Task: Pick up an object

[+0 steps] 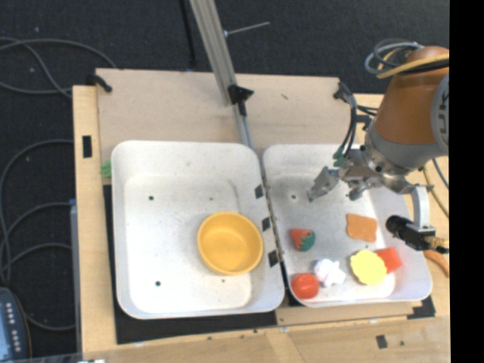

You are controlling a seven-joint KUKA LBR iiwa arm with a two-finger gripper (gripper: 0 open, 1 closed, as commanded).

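My gripper (338,187) hangs over the upper middle of the right bin (291,165), open, with nothing between its fingers. Below it in that bin lie a small red and green piece (303,239), an orange slab (361,227), a yellow lump (367,268), a red-orange block (390,259), a white crumpled piece (328,271) and a red ball (305,284). The orange slab lies just below and to the right of the fingers. A yellow bowl (229,242) sits upright in the left bin (151,172), near its right wall.
A slanted metal pole (219,51) runs from the top down to the gap between the bins. The arm's orange wrist (412,104) overhangs the right bin's upper right corner. A black fitting (404,231) sits at that bin's right rim.
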